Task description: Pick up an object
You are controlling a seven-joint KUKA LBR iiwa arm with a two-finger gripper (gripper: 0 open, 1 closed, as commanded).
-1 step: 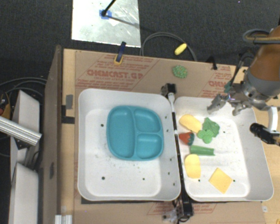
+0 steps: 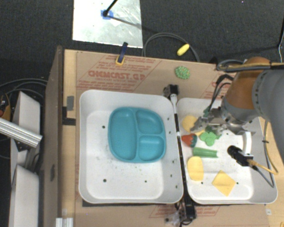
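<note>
The right bin (image 2: pixel 262 190) holds several toy foods: a yellow lump (image 2: pixel 189 122) at the back left, a red strawberry-like piece (image 2: pixel 188 139), a green leafy piece (image 2: pixel 209 137), a green stick (image 2: pixel 205 152), a yellow oval (image 2: pixel 195 168) and a yellow-orange wedge (image 2: pixel 223 182). My gripper (image 2: pixel 209 124) hangs low over the bin's back part, just above the green leafy piece and beside the yellow lump. Its fingertips blur into the objects below.
The left bin (image 2: pixel 90 179) carries a blue divided plate (image 2: pixel 137 135). A green knobbly ball (image 2: pixel 182 72), a yellow piece (image 2: pixel 183 50) and a blue-and-yellow clip (image 2: pixel 122 54) lie on the cardboard behind the bins. The grey arm (image 2: pixel 268 94) covers the right bin's far right corner.
</note>
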